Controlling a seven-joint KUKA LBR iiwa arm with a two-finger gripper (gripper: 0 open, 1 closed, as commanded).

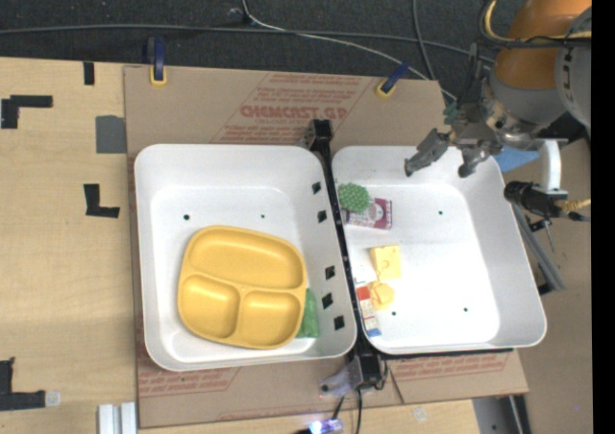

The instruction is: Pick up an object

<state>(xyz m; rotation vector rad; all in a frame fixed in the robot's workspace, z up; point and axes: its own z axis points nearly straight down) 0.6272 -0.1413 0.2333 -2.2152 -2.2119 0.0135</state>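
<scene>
Two shallow white bins sit side by side on a cardboard sheet [288,106] that covers part of the wooden tabletop [58,230].

The left bin [159,173] contains one yellow divided tray [242,285] with three compartments. One green item [309,315] lies wedged between the tray's right edge and the bin wall; its type cannot be determined.

The right bin [461,259] contains four visible items, all grouped near its left wall:
- one green round knobbly object [353,196], at the upper left;
- one small maroon and white packet [377,214], touching the green object on its right side;
- one yellow block [385,260], below the packet;
- one smaller yellow piece [381,294], just below the block, beside a narrow red and white item [366,310] against the bin wall.

The gripper [444,161] is positioned over the upper edge of the right bin, well apart from the items. Its two fingers are spread, with nothing between them. The arm [538,38] enters from the right.

Two clamps hold the cardboard at its far edge: one blue and yellow clamp [156,61] at the left, one [391,82] at the right. Dark tape marks [96,200] are present on the wood. A dark surface with black cables [240,10] lies beyond the tabletop.
</scene>
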